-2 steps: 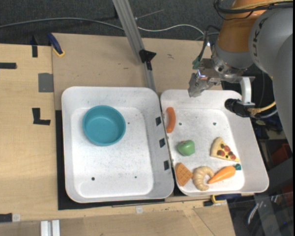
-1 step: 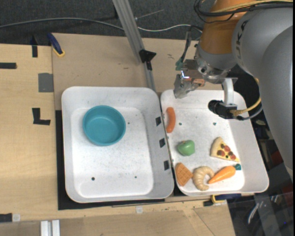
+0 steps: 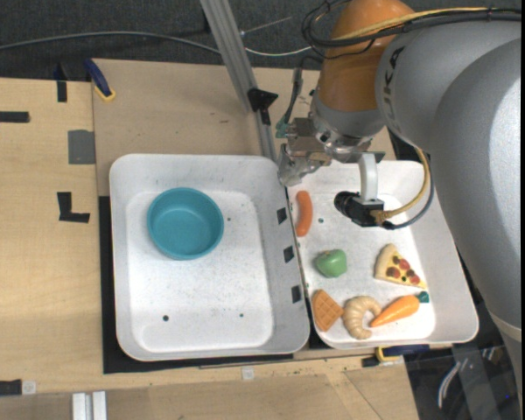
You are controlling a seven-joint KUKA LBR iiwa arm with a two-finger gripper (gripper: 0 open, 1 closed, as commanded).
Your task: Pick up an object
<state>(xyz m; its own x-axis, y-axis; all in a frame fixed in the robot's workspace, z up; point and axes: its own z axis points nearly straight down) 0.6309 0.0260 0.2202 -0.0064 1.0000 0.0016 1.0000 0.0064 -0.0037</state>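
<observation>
The right bin (image 3: 437, 322) holds several toy foods. An orange-red sausage (image 3: 303, 213) lies by its left wall, and a green pepper (image 3: 331, 262) sits just below it. A pizza slice (image 3: 398, 267) rests to the right. Along the front lie a waffle piece (image 3: 325, 309), a tan croissant (image 3: 359, 315) and a carrot (image 3: 395, 309). My gripper (image 3: 294, 166) hangs over the bin's far left corner, just above the sausage's upper end. Nothing shows in its grasp.
A blue bowl (image 3: 185, 223) stands in the left bin (image 3: 201, 322). A slanted metal pole (image 3: 232, 42) rises behind the bins near the gripper. The arm's big grey body covers the right side, and a black cable fitting (image 3: 359, 208) hangs over the right bin.
</observation>
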